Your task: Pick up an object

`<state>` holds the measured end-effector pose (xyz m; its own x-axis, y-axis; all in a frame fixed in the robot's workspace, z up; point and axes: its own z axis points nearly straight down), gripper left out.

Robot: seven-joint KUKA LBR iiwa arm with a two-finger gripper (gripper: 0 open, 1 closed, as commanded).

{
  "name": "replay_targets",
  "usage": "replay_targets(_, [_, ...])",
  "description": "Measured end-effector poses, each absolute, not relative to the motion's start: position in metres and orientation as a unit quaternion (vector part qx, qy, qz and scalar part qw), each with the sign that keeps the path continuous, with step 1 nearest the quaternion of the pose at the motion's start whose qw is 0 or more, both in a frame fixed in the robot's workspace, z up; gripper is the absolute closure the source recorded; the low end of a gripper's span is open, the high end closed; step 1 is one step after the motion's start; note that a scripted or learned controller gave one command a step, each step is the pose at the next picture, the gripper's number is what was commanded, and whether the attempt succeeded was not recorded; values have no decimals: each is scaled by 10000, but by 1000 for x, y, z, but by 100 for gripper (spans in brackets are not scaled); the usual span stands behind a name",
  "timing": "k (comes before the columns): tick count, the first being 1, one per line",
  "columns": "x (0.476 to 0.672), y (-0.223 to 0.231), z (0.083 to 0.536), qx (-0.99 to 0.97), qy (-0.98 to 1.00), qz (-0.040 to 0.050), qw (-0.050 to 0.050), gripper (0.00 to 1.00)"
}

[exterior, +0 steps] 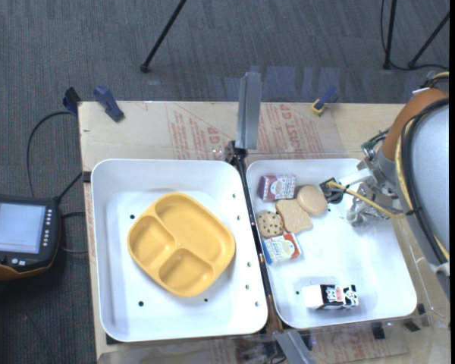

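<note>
Right bin (379,275) is crowded. Going off the toast slice (294,216): cookie (270,224) just left, round bun (312,199) touching upper right, small carton (277,186) above-left, snack packet (282,247) below, cow-print milk carton (330,296) well below. My claw (362,207) hangs to the right, arm reaching in low; can't tell how open it is.

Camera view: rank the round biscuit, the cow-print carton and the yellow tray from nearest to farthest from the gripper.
1. The round biscuit, close beside the gripper, toward the back of the right bin.
2. The cow-print carton, near that bin's front edge.
3. The yellow tray, across in the left bin.
</note>
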<state>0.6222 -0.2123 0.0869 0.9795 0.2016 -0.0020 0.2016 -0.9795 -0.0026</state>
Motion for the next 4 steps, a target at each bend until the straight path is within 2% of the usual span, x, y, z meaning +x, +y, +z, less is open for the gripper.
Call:
replay_targets(1, [637, -210, 87, -9946, -1034, 8, 11, 100])
replay_targets(4, [639, -209, 87, -9943, -1067, 16, 8, 100])
